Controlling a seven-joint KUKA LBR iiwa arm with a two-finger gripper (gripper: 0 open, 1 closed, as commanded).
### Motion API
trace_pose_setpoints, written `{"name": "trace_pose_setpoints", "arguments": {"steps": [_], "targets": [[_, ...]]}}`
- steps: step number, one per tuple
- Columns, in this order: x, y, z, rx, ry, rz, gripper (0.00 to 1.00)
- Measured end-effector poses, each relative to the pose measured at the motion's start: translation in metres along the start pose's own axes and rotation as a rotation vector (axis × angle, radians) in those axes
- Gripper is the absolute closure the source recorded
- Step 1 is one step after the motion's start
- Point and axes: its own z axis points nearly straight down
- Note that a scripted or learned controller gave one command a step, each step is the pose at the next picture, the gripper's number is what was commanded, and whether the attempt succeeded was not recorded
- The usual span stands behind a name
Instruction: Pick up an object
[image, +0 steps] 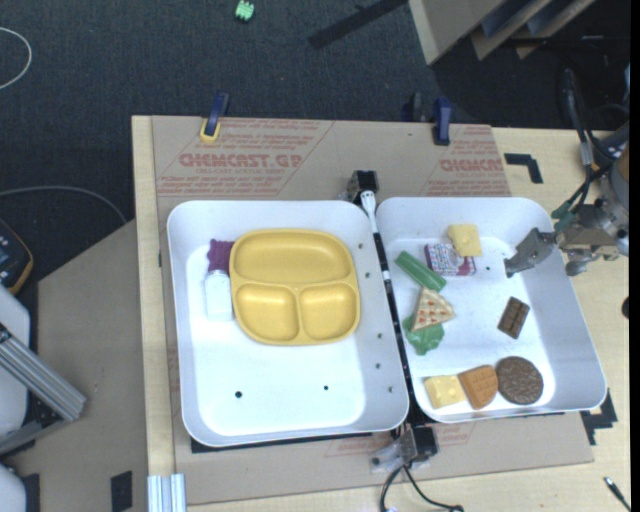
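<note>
The tool (535, 252) hangs over the right bin (585, 340) near its 2 o'clock edge; whether it is open or closed I cannot tell; nothing shows in its grip. Just at its 7 o'clock lies a brown chocolate bar (513, 317); at 9 o'clock a yellow cube (464, 239) touches a small packet (445, 259); further at 7 o'clock sit a round cookie (520, 380), an orange block (479, 385), a sandwich wedge (431, 309). The left bin (280, 395) bears a yellow divided tray (294, 284).
</note>
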Motion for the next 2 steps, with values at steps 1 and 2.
{"name": "trace_pose_setpoints", "arguments": {"steps": [1,2], "targets": [[-0.007,-0.005,0.047,0.007,0.003,0.001,0.0],[-0.01,-0.012,0.107,0.008,0.003,0.0,0.0]]}}
